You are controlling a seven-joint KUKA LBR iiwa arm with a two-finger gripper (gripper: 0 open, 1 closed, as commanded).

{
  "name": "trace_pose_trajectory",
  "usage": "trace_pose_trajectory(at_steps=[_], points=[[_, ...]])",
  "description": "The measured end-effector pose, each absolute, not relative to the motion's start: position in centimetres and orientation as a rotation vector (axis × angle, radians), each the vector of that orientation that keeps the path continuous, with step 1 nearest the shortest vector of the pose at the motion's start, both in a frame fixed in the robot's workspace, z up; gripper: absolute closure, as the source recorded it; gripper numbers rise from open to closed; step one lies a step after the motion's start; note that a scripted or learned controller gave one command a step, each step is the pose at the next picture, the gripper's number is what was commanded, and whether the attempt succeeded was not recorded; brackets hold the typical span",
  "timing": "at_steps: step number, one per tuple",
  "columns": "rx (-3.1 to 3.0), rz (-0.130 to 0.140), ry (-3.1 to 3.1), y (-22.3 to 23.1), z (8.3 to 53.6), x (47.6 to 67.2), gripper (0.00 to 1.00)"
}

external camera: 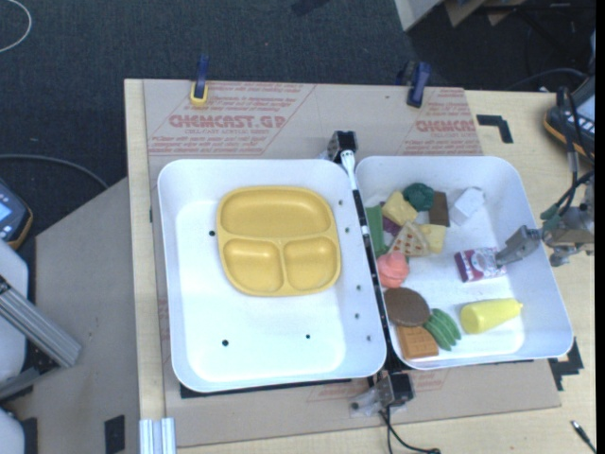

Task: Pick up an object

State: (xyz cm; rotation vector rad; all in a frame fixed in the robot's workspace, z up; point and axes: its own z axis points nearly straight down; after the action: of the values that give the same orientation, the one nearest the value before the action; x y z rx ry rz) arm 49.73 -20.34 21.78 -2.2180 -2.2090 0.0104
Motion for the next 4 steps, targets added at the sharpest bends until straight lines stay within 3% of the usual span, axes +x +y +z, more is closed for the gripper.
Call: trace_pose_trajectory(at_steps=[1,4], points=[[-2.222,0.000,-2.222,-20.3,22.4,50.0,0.00],[-2.218,0.002,-2.217,-19.2,8.2,49.4,0.00]])
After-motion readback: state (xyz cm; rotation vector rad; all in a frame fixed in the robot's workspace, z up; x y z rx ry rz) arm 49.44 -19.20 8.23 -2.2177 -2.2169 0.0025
